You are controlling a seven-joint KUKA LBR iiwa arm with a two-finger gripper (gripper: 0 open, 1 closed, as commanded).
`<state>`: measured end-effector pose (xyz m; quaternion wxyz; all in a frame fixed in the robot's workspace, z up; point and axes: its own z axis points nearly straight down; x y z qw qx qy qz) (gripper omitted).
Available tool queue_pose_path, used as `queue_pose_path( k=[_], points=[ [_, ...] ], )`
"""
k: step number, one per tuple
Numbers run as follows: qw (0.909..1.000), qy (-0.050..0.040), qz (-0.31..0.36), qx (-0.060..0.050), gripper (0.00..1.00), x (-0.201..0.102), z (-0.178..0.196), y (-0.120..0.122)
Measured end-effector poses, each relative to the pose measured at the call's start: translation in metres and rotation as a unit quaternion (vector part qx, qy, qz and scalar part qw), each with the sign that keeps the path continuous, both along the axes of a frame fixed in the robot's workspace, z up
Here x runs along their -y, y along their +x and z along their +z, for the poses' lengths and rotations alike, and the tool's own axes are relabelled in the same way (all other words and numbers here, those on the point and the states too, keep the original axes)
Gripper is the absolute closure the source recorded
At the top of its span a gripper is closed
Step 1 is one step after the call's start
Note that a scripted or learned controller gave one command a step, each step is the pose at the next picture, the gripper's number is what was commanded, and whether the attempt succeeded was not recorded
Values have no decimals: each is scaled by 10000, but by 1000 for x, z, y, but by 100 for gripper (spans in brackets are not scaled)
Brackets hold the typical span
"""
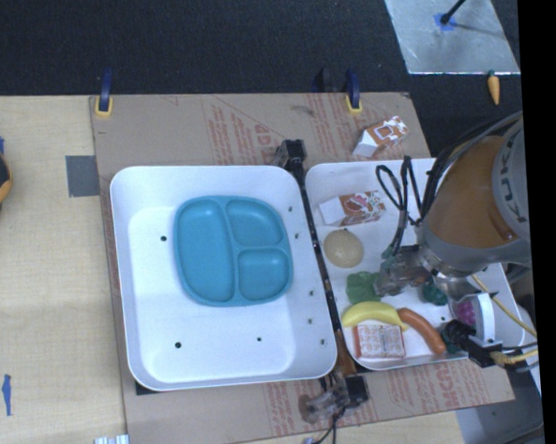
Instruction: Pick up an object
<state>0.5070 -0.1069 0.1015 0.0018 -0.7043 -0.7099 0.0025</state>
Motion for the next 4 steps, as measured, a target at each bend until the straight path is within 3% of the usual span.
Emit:
queue_pose_path(
  k=[1,2,3,4],
  points=[
    [10000,3,-28,19,100,50,48,-11],
    [10000,5,-25,18,0,50,47,-11],
    [10000,6,-18,16,0,80,-10,55],
    [10000,8,-9,17,0,-16,23,84]
  ],
)
